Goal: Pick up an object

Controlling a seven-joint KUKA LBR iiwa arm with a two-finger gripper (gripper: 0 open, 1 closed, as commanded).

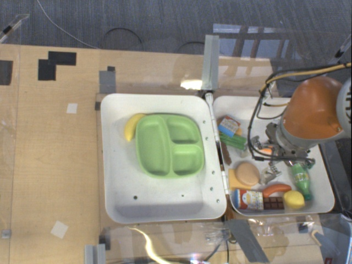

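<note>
Seen from above, the arm reaches in from the right and points straight down over the right bin, its orange band hiding most of the wrist. The gripper hangs just beside a tan bun, near a green bottle, a red sausage and a lemon. I cannot tell its state. In the left bin lie a green divided plate and a banana.

A robotics lab: wooden bench with black markers, cables, two white bins.
</note>
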